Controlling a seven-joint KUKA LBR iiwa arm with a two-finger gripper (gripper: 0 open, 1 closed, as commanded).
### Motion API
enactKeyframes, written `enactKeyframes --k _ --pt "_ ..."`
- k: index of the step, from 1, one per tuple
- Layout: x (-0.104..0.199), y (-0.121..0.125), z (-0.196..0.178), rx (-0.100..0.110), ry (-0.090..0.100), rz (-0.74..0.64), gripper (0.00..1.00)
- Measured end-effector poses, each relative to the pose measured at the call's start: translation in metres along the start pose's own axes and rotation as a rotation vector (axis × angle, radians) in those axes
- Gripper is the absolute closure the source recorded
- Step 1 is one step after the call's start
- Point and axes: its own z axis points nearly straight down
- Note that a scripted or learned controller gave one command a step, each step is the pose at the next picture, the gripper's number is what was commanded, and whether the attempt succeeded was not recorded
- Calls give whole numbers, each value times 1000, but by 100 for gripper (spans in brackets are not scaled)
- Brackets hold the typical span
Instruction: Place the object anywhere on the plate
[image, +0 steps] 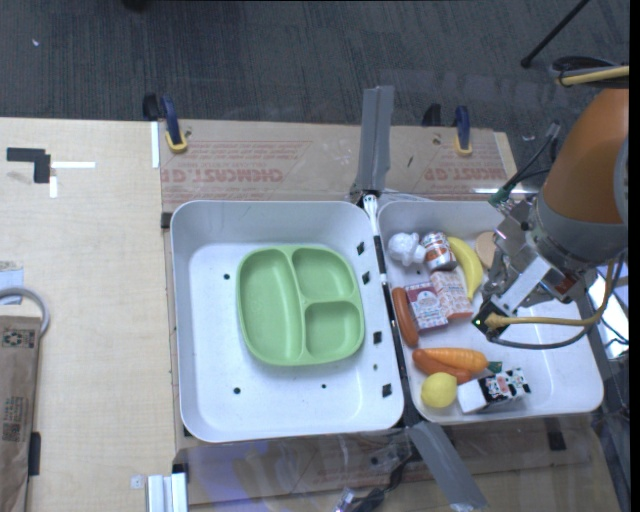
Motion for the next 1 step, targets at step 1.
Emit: enactKeyframes --k 1 --pt "105 -6 87 1 -1 84 100"
